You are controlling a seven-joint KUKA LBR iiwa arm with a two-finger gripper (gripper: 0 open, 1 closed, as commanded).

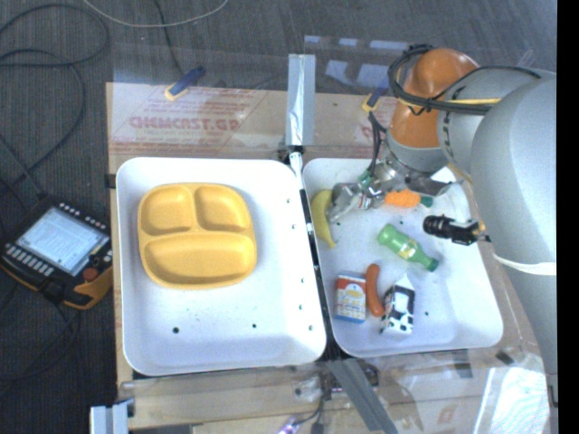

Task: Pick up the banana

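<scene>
The yellow banana [321,217] lies along the left wall of the right bin [470,328], curved, with its upper end near the bin's back left corner. My gripper [343,201] hangs low just to the right of the banana's upper half, close to it. From this angle I cannot tell whether it touches the fruit. The arm's orange band [432,93] sits above the bin's back edge.
The right bin also holds an orange carrot [403,200], a green bottle [407,247], a red sausage [373,289], a small red-and-white carton [350,297] and a black-and-white carton [398,311]. A yellow divided tray [196,234] lies in the left bin [217,333].
</scene>
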